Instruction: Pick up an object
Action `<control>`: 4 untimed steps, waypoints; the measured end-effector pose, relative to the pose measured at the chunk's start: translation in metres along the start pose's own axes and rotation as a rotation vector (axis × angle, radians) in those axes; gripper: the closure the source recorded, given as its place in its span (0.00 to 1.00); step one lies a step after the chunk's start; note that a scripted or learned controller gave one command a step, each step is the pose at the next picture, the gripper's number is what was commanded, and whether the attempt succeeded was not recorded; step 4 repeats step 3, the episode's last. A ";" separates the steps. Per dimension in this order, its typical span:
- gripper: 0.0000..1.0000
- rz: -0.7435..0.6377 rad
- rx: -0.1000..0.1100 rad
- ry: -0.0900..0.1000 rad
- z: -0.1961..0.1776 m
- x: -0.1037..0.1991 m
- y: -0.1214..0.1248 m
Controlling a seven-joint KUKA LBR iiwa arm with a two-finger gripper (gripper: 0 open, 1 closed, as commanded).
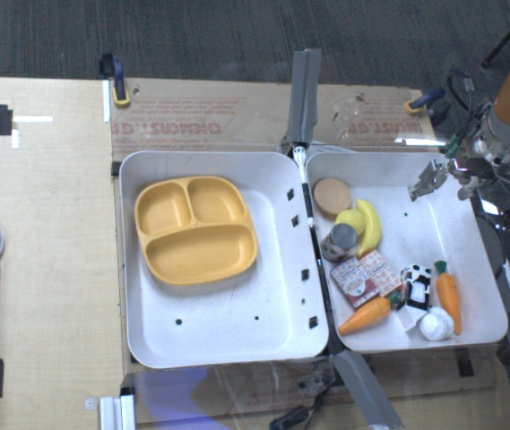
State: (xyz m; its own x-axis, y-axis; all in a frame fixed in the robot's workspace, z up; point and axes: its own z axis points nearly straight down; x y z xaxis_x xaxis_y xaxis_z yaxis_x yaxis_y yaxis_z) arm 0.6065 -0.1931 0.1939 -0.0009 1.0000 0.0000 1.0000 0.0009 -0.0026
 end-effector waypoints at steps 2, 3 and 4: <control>1.00 -0.367 -0.006 -0.004 0.091 0.090 -0.022; 1.00 -0.184 -0.002 -0.001 0.002 0.152 -0.005; 1.00 -0.184 -0.002 -0.001 0.002 0.152 -0.005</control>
